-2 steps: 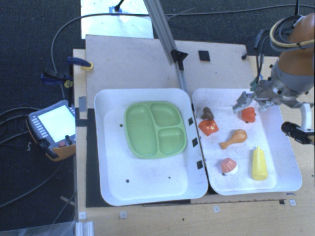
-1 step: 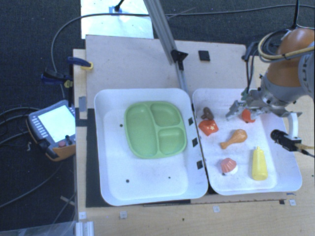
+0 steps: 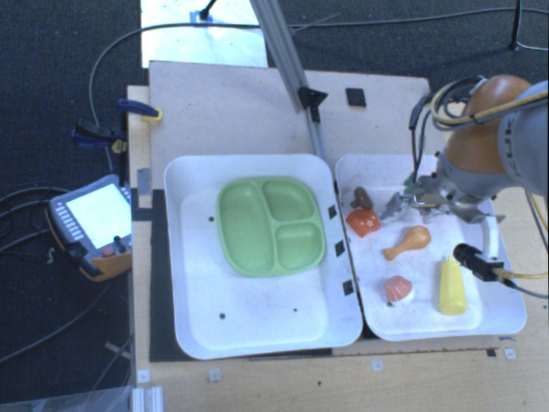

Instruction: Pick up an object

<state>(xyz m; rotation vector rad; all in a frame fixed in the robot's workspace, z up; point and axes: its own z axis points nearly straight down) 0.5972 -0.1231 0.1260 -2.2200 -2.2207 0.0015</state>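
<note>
Jaws (image 3: 396, 206): spread open, gripping nothing, over the right bin (image 3: 515, 320).
Tomato (image 3: 364, 222): just at their 8 o'clock.
Drumstick (image 3: 408, 242): near at 5 o'clock, long axis 8-to-2.

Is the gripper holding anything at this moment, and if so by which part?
Nothing is held. The gripper hangs open above the right bin, near the red piece and the chicken drumstick.

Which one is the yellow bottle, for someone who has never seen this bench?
Start at the right bin, the one the arm reaches into. Go to its near right corner, past the orange drumstick toy in the middle. The yellow bottle lies there: the only yellow item, long and capped, right of the small red-and-white piece.
</note>
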